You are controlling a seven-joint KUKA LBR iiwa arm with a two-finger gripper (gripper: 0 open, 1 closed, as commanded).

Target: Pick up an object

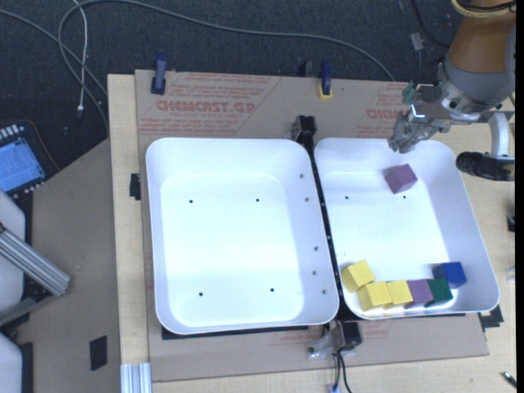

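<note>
Six small blocks lie in the right bin; the left bin sits beside it. One purple block lies alone near the far wall, well apart from the rest. The other five crowd the near edge: yellow block, second yellow block, a pale purple block, green block, blue block, most touching a neighbour.

Gripper hangs above the far rim of the right bin, up and just beside the lone purple block. Finger state: cannot tell, the tips are too small and blurred to read.

Handling, est. from appearance: blocks look like rigid, light cubes, approx. flat-faced, not fragile. Faces probably smooth, so a skewed grip may let one slip or rotate out.

Recommended target: lone purple block. Clear space on all sides gives room for both fingers. It lies turned slightly relative to the bin walls, so align the wrist w/ two opposite flat faces, not corners. Take hold at mid-height, centred.

Near-edge cluster is a poorer choice: neighbours and the bin wall block finger entry.
</note>
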